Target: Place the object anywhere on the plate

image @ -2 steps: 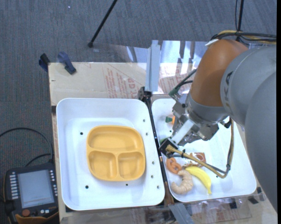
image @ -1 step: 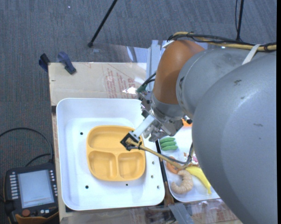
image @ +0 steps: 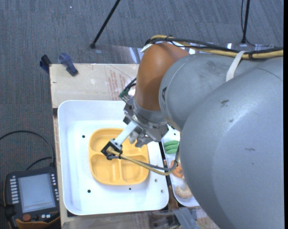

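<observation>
Poised low over yellow plate in white bin. Nothing visibly on plate yet; placing left to do. Gripper apart or together: cannot tell.

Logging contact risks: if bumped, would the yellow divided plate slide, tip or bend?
The yellow plate looks like rigid moulded plastic, so probably stiff and light. Lying low and flat in the white bin, it would likely slide, not tip.

Yellow divided plate flat in middle of left bin
</observation>
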Robot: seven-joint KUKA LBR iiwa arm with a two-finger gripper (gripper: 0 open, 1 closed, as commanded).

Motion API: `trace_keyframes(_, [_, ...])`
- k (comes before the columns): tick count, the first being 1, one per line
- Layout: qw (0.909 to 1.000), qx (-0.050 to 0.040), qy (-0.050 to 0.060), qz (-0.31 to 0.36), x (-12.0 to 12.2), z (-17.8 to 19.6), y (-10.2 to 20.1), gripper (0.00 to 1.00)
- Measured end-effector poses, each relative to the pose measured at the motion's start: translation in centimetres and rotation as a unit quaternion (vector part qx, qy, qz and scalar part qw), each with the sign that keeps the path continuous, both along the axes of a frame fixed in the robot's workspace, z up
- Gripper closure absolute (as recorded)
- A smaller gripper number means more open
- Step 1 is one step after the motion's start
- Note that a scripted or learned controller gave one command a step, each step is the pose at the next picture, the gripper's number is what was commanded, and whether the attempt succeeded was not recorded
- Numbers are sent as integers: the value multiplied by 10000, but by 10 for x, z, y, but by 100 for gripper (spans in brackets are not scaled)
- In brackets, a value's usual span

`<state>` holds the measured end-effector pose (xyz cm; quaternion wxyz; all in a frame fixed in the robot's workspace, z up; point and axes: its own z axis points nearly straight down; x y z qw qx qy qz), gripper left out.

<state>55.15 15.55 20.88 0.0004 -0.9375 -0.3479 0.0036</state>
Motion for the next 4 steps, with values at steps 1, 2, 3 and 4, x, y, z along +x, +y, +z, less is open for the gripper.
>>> trace_keyframes(1, [9939, 11, -2, 1098, 18, -2, -23, 100])
trace_keyframes(2, [9939, 12, -1, 1103, 18, -2, -22, 0])
trace_keyframes(3, [9939, 11, 25, 1105, 18, 6, -23, 100])
trace_keyframes(4, [9701, 16, -6, 2425, 26, 15, 9, 100])
